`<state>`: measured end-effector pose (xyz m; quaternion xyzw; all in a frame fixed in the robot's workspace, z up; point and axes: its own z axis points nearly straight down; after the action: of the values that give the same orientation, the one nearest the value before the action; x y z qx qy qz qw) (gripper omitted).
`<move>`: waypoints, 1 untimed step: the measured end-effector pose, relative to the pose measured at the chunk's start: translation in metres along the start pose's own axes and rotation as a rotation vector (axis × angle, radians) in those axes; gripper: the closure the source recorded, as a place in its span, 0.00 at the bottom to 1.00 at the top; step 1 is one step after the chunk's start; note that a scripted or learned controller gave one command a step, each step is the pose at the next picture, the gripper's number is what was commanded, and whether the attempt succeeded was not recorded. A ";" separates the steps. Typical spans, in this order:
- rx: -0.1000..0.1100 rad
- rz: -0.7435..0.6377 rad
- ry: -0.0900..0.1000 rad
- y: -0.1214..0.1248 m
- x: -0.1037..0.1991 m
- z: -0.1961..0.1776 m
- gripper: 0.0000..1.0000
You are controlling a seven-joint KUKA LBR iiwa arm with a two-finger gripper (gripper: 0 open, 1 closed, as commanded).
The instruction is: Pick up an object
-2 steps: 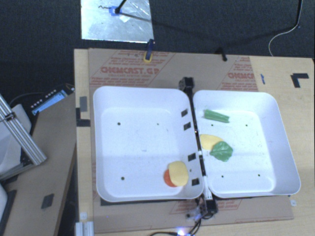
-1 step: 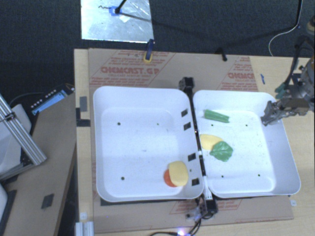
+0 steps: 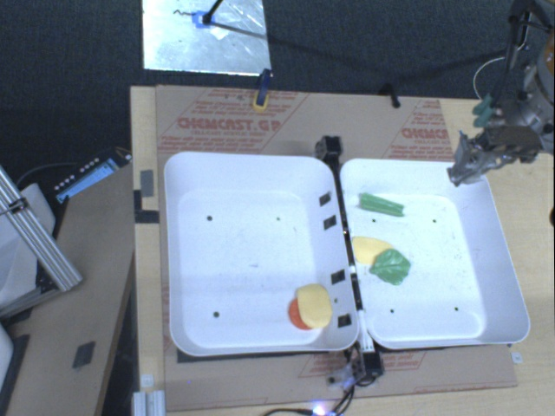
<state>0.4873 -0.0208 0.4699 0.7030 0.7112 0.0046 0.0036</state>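
The right bin (image 3: 486,258) holds a long green piece (image 3: 381,204) near its back, a yellow piece (image 3: 368,248) by the divider and a leafy green piece (image 3: 391,265) touching it. In the left bin (image 3: 217,258), a yellow round object (image 3: 314,304) lies over a red one (image 3: 298,316) at the front right corner. My gripper (image 3: 462,171) hangs above the back right corner of the right bin, well right of the long green piece. Nothing shows between its fingers.
The two bins meet at a black clipped divider (image 3: 340,232). They rest on a cardboard sheet (image 3: 225,120) with red lettering. A shiny metal plate (image 3: 206,24) lies beyond the bench. An aluminium frame (image 3: 35,241) stands at the left.
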 end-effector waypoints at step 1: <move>0.002 0.003 0.000 0.001 0.037 -0.061 1.00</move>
<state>0.4868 0.0163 0.5310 0.7040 0.7102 0.0040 0.0029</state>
